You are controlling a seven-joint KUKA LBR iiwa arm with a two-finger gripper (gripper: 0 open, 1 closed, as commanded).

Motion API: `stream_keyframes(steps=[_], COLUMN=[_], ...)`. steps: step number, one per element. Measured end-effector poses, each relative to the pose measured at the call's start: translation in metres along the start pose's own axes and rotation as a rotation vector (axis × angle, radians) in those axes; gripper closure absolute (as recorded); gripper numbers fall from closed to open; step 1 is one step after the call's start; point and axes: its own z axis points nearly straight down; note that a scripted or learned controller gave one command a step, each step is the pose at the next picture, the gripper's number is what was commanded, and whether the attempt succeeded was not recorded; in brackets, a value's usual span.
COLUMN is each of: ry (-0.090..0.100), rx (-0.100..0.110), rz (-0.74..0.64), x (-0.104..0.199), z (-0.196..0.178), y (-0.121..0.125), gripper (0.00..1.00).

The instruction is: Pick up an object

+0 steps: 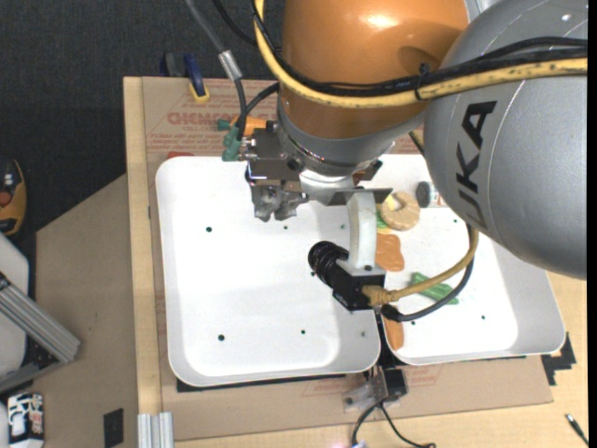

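Several small things lie to the right of the jaws [272,205], over in the right bin [522,329]: a tan disc [402,211], an orange piece [389,251], something green [437,287]. We hover above bare floor of the left bin [233,306]. We can't tell how wide the jaws stand. The disc looks nearest, so we'd go right.

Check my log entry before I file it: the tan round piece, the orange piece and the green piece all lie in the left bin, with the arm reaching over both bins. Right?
Not quite. The camera view shows the tan round piece, the orange piece and the green piece in the right bin, not the left bin. The arm does reach over both bins.
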Motion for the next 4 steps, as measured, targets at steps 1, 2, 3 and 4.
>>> stream_keyframes(steps=[1, 2, 3, 4], ry=[0.005, -0.012, 0.000, 0.004], rx=[-0.010, 0.024, -0.001, -0.007], rz=[-0.001, 0.003, 0.000, 0.000], x=[0.000, -0.001, 0.000, 0.000], z=[-0.141, 0.035, -0.041, -0.153], y=[0.001, -0.003, 0.001, 0.001], gripper=[1.00, 1.00, 1.00, 1.00])
